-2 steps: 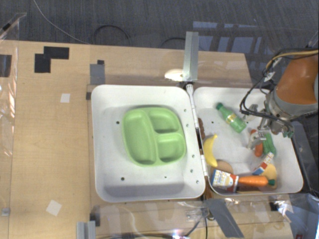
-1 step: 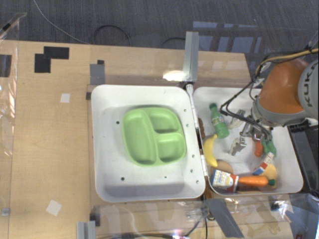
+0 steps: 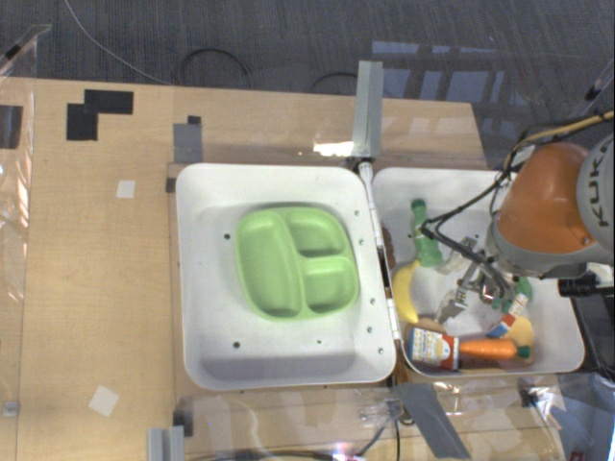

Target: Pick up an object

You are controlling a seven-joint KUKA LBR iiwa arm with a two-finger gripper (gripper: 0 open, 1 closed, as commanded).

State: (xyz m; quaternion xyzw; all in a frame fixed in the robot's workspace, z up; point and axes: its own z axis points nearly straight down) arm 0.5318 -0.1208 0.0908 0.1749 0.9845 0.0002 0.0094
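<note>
The right white bin (image 3: 567, 353) holds several objects. A green bottle (image 3: 424, 236) lies at its back left, with a yellow banana (image 3: 405, 294) in front of it along the left wall. At the front lie a red-and-white labelled container (image 3: 434, 347) and an orange carrot (image 3: 488, 350). A small yellow object (image 3: 523, 331) sits front right. My gripper (image 3: 468, 294) hangs low over the bin's middle, just right of the banana and above the labelled container. Nothing shows in its grasp.
The left white bin (image 3: 202, 353) holds a green divided plate (image 3: 296, 261). The arm's orange band (image 3: 546, 205) covers the right bin's back right part. A metal divider post (image 3: 368, 113) stands behind the bins. Black cables loop near the gripper.
</note>
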